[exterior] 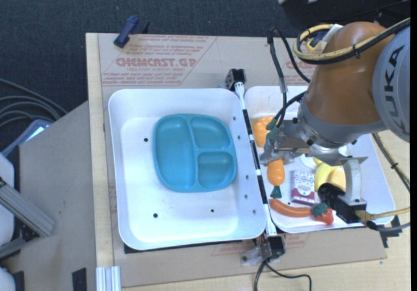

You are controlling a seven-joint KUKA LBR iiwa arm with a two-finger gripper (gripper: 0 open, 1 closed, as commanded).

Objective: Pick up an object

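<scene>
My gripper hangs low over the left side of the right bin, under the big orange wrist band. Directly below it lies a small orange carrot with a green tip. Just up and left of the gripper, against the bin's wall, sits a second orange piece. A red and white packet, a yellow banana and a long orange-red carrot lie in the bin's near part. The arm hides much of the bin.
In the left bin rests a blue divided plate. A black-clipped divider separates the two bins. Cables loop around the arm at the upper right. A blue clip lies on the cardboard behind the bins.
</scene>
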